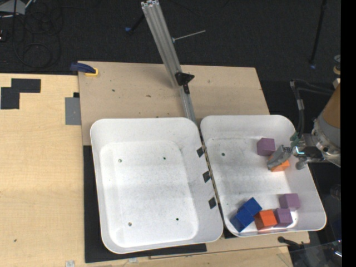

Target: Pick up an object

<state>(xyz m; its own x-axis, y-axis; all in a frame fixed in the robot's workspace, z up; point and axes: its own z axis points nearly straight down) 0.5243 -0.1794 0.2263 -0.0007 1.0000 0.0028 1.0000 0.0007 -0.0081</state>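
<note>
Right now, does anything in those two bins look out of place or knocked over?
Nothing stands out. The blocks sit inside the right bin: a purple block near the gripper, and a blue block with others clustered at the front corner.

Two shallow white bins are seen side by side, the left bin (111,135) and the right bin (233,129). Three purple blocks are counted: one (266,146) near the far side, and two, (289,201) and (284,217), at the near corner. Two orange blocks are counted, (267,219) and (281,164). One blue block (245,213) is counted.
</note>
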